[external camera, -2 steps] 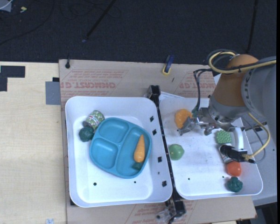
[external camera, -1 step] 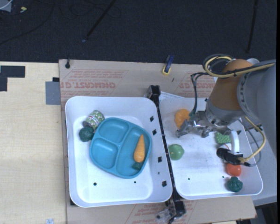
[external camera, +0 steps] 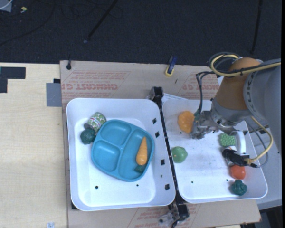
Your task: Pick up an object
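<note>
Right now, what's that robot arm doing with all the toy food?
The grey arm reaches into the right bin, and its claw hangs low beside an orange-yellow fruit. A green fruit lies nearby. I can't tell if it grips anything. In the left bin, a carrot lies on a blue divided plate.

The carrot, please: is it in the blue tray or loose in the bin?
In the tray: the carrot lies in the blue tray's right compartment.

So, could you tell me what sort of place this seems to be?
Probably a robotics lab bench set up for grasping trials. Two white bins, the left bin and the right bin, hold toy food such as a carrot on a blue plate, a robot arm reaches in, and loose cables lie behind.
</note>
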Motion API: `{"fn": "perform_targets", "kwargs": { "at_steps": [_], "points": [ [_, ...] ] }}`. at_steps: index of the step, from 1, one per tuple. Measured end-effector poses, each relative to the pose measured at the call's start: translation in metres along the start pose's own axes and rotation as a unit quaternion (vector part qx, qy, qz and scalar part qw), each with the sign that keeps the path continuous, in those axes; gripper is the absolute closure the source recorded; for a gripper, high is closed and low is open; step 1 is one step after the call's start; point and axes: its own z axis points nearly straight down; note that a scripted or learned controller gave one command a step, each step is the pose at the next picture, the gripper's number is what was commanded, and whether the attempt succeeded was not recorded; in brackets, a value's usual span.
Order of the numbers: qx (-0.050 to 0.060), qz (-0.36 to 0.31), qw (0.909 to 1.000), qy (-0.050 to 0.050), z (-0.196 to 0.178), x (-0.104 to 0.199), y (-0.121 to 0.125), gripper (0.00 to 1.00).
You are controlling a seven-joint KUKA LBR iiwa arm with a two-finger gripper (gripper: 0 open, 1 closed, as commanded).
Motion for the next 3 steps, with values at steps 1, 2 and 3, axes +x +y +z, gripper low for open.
{"fn": "perform_targets", "kwargs": {
  "at_steps": [1,2,3],
  "points": [
    [-0.004,-0.001,1.0000,-0.001,-0.063,0.000,-0.002,1.00],
    [-0.003,-0.003,1.0000,-0.001,-0.107,0.006,-0.002,1.00],
    [-0.003,-0.003,1.0000,-0.001,-0.132,0.005,-0.002,1.00]
  ]
}}
